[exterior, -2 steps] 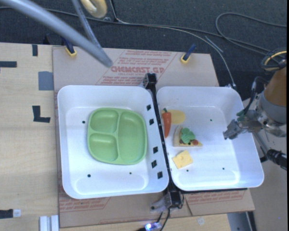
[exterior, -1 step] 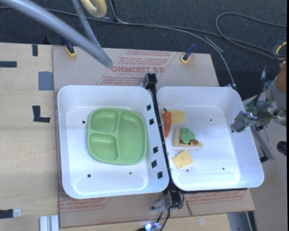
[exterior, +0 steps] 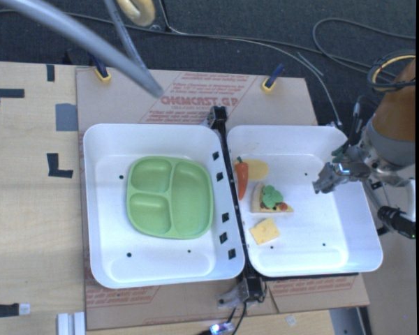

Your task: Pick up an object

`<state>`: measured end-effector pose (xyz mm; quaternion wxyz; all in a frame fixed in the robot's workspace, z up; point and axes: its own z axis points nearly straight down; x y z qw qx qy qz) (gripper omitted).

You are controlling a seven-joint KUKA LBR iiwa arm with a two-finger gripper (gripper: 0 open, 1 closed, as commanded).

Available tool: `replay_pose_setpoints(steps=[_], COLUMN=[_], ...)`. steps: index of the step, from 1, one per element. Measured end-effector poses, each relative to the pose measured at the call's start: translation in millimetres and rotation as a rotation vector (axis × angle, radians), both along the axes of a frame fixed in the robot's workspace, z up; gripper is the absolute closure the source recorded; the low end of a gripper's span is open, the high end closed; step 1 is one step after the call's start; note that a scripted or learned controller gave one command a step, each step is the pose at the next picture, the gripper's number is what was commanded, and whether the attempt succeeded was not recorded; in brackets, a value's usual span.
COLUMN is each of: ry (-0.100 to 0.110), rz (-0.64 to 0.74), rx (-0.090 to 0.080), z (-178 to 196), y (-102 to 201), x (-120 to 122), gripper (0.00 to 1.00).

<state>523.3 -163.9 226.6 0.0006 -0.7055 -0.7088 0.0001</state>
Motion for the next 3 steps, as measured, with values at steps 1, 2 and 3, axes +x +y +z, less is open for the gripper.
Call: replay_pose_setpoints(steps=[1, 2, 3], ry=[0.0, 0.001, 0.002], rz=[0.002, 0.0, 0.002], rx=[0.001, 0.0, 0.001], z=[8, 4, 9], y=[51, 99, 151], x=[2, -11, -21], gripper=[1.0, 1.0, 1.0])
